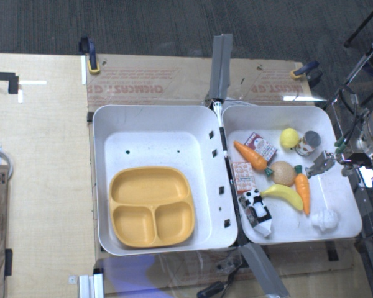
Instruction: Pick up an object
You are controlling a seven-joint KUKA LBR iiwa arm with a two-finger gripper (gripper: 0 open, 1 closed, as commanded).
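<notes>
The gripper (321, 164) is hovering at the right bin's (342, 228) right side, its opening impossible to tell; descending squarely over the nearby small carrot (303, 193) looks wisest.

Two bins sit side by side on the table (43, 166). The left bin (105, 129) holds a divided tray (151, 205) toward its near side. In the right bin (342, 216), a lemon (290, 138) lies beside a can (309, 143) at the back. A carrot (251, 156) lies left of them, a banana (285, 195) nearer the front, and a carton (256, 208) near the front left.
</notes>
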